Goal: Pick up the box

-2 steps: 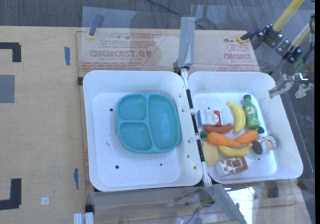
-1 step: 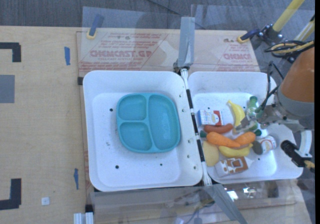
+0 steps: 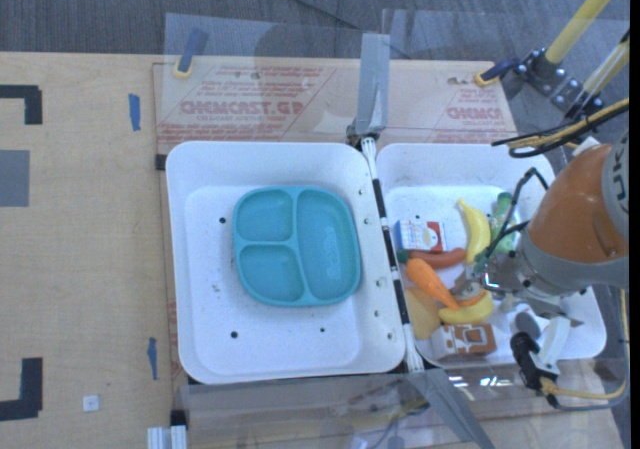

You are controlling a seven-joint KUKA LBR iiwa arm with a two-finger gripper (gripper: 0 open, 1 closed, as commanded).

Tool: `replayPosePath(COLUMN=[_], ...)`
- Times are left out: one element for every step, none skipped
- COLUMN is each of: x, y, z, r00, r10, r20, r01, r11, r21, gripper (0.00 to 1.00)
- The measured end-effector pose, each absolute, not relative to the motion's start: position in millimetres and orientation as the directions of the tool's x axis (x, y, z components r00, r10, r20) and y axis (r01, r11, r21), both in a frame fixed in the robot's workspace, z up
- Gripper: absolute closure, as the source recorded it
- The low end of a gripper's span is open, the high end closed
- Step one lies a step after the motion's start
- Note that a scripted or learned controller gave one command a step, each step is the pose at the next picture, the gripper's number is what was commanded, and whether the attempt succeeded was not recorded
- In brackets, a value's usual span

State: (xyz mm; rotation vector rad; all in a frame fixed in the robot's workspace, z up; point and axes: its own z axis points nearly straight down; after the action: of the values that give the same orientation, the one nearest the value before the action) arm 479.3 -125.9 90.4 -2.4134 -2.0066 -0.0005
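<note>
1. Two white bins sit side by side; the right bin [image 3: 440, 165] holds the box [image 3: 419, 235], near its left wall.
2. The box lies at ten o'clock from the gripper [image 3: 487, 282], its long side running left to right.
3. The arm [image 3: 575, 227] hides the gripper's grip, so that cannot be told.

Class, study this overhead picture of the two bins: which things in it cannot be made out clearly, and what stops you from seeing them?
- Gripper: in the camera view, the arm's grey and orange wrist covers it, so its fingers cannot be judged.
- Green item in the right bin: partly behind the wrist, too small to identify.
- Small white and red box: print too small to read.
- Brown box: label blurred.
</note>
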Motion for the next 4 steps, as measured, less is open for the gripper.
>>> replayPosePath(x=[573.0,631.4,576.4,637.0], y=[-114.5,-124.9,-103.8,-134.3], z=[94.5,114.0,88.2,131.4], r00=[0.373,0.428,0.532,0.607], r10=[0.928,0.904,0.846,0.795], r20=[-0.001,-0.001,0.001,-0.001], r01=[0.928,0.904,0.846,0.795], r11=[-0.373,-0.428,-0.532,-0.607], r21=[-0.001,0.0,0.006,-0.001], gripper=[0.0,0.0,0.0,0.0])
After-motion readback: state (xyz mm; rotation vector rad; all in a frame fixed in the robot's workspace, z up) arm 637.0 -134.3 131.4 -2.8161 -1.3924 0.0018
